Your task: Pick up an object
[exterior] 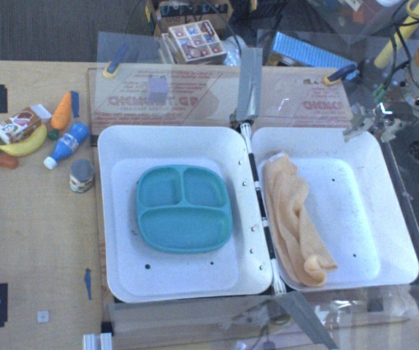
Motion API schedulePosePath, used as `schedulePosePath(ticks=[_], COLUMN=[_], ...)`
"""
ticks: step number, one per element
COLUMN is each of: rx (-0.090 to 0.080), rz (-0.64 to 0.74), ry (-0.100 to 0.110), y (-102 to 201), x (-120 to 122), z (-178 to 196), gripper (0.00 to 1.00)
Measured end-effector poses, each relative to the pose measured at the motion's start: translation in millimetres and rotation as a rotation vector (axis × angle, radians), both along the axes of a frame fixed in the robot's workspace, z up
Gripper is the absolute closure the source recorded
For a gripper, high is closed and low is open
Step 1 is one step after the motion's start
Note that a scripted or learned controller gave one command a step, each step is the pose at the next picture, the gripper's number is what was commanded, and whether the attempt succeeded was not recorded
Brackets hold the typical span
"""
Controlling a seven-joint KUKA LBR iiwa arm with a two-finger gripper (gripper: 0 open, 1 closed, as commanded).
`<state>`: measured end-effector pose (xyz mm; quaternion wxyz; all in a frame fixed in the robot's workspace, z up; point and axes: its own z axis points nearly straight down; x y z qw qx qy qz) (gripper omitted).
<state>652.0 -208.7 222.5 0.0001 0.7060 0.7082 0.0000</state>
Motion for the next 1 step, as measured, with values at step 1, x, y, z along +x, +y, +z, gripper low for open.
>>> schedulePosePath(ticks=[1], rx=[0.0], rz=[0.089], ry=[0.0], y=[95.8], x=[-33.9], z=[-107.2], gripper=[0.0])
